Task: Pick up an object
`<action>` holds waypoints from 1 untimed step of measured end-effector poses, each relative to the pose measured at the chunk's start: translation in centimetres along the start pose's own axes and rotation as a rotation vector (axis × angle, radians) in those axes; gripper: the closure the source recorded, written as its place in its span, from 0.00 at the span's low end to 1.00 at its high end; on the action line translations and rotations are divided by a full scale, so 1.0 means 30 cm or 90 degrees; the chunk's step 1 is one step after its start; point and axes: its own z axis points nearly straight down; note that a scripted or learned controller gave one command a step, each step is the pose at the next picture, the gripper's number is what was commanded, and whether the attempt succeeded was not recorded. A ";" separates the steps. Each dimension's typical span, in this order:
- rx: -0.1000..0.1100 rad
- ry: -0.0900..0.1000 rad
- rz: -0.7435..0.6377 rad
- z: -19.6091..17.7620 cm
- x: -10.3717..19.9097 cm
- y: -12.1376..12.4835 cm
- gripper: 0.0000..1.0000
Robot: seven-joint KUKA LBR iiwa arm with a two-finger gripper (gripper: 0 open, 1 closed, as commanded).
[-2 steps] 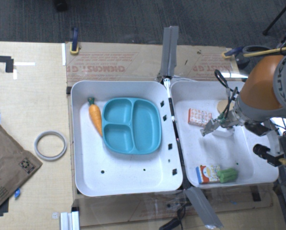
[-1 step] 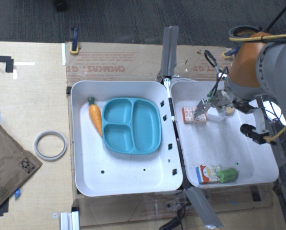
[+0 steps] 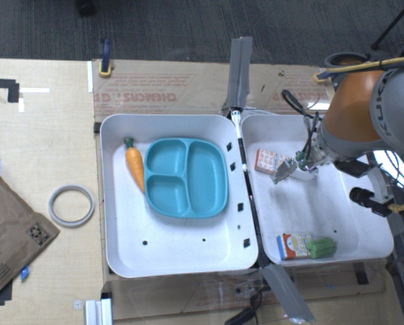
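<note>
Gripper (image 3: 283, 170) hangs beside small red packet (image 3: 267, 160) in right bin (image 3: 337, 229) (finger state: cannot tell). Packet looks light, flat, crinkly; pinch its edges.

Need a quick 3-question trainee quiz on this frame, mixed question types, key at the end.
1. True or false: the carrot lies inside the blue divided plate.
2. Which bin holds the small red-and-white packet?
A. the left bin
B. the right bin
C. neither
3. Fill in: the roll of tape lies outside the bins, to the ____ of the left bin in the camera view.

Key:
1. False. The carrot lies on the bin floor beside the plate's left edge.
2. B. It lies near the hand, in the right bin's upper left part.
3. Left.
</note>
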 end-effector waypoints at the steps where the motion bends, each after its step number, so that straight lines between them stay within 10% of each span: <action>1: -0.002 0.000 -0.175 -0.001 -0.007 -0.063 0.00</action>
